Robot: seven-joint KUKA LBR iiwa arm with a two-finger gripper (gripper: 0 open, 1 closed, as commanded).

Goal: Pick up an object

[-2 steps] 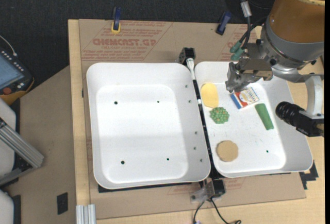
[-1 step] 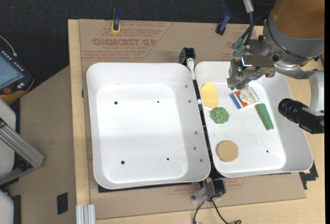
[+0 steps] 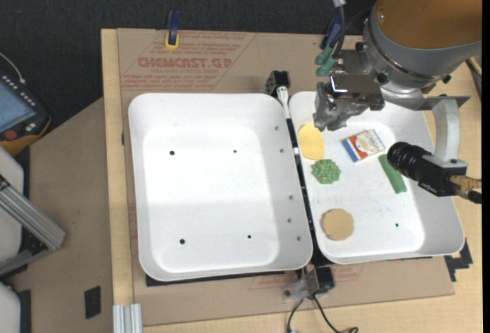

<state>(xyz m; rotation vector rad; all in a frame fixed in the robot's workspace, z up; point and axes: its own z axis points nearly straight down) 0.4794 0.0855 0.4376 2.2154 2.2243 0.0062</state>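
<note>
Gripper [image 3: 331,119] low over the far end of the right bin [image 3: 429,243], just above a yellow piece [image 3: 311,145].
Nearest in that bin, a tan round disc [image 3: 338,224]; farther in, a green bumpy ball [image 3: 326,171] just beside the yellow piece's near edge, and a green strip [image 3: 396,177] toward the right wall, partly hidden; next, a tilted red, white and blue packet [image 3: 363,145], level with the yellow piece and apart from it. Over the yellow piece's far edge, the gripper, close or touching, impossible to tell which; no telling either whether spread or pressed together. Alongside, the left bin [image 3: 207,194], both on a cardboard sheet [image 3: 191,56] with red lettering; at its far edge, a blue and yellow clamp [image 3: 173,31].
</note>
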